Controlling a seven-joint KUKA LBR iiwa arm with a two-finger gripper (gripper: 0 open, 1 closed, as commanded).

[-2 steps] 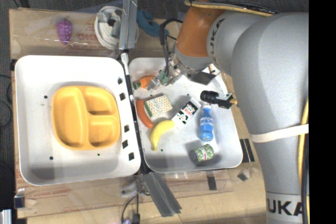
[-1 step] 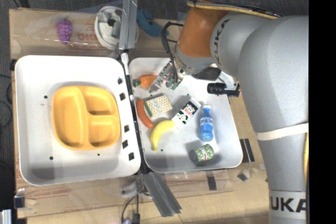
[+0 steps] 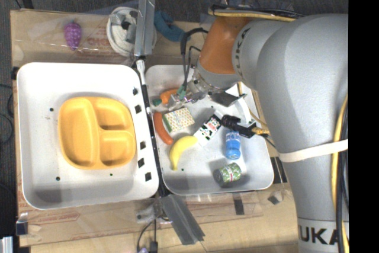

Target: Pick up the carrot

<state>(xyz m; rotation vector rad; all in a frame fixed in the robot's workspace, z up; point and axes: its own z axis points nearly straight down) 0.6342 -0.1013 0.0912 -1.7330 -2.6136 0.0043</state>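
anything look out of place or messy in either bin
The right white bin is cluttered: an orange carrot lies along its left wall, partly under a green-and-white patterned packet, with a yellow banana touching its lower end. A purple grape bunch sits outside both bins, on the bench at upper left.

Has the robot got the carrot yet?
Not yet. The gripper is already down in the right bin, low over the carrot. The carrot lies flat against the bin's left wall, partly under a checkered box, beside the banana. Grabbing and lifting are left.
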